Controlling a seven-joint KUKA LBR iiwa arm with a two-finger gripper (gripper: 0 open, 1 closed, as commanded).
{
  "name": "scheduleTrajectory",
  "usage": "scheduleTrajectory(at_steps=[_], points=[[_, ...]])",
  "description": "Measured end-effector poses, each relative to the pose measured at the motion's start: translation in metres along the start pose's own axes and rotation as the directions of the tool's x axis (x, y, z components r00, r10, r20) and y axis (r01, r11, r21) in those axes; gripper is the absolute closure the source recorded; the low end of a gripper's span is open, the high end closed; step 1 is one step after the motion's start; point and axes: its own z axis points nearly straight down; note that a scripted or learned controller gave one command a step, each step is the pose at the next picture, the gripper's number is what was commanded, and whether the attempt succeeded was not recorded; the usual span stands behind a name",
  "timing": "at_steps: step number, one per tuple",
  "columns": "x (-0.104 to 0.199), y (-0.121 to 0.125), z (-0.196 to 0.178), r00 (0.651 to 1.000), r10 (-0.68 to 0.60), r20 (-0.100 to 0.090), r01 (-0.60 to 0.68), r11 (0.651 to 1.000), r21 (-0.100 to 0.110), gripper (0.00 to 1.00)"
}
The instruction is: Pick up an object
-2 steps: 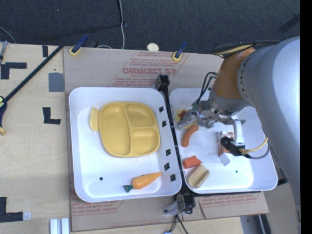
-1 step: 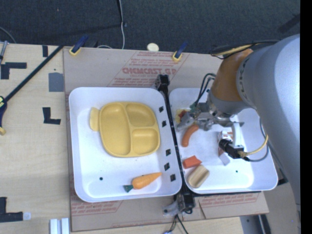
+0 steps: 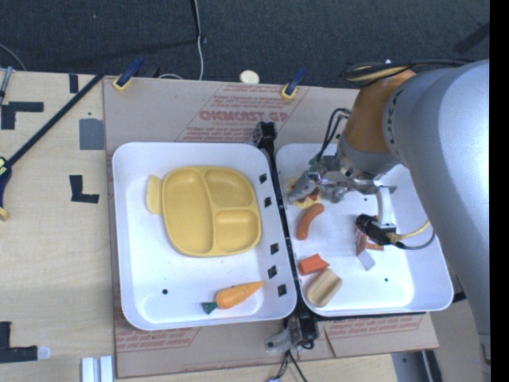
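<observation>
Left bin (image 3: 135, 213): yellow tray (image 3: 211, 211) and carrot (image 3: 235, 294) parked here, well apart from the arm.
Right bin (image 3: 413, 281): sausage (image 3: 308, 220) lies just below the claw (image 3: 312, 183); bread (image 3: 323, 287) sits nearer the front.
Claw: grip state can't be made out tbh, nothing seen held.
Risk: sausage could get nudged aside instead of grabbed.

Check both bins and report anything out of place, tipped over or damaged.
Nothing stands out. The left bin holds a yellow divided plate, lying flat, and a toy carrot. In the right bin a toy sausage, a red block and a bread roll lie loose below the end effector.
</observation>
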Motion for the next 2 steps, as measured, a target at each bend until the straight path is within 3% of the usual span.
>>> scheduleTrajectory(at_steps=[1, 2], points=[[-0.001, 0.036, 0.000, 1.000, -0.001, 0.000, 0.001, 1.000, -0.002, 0.00], [-0.014, 0.024, 0.000, 1.000, 0.002, 0.001, -0.002, 1.000, 0.002, 0.00]])
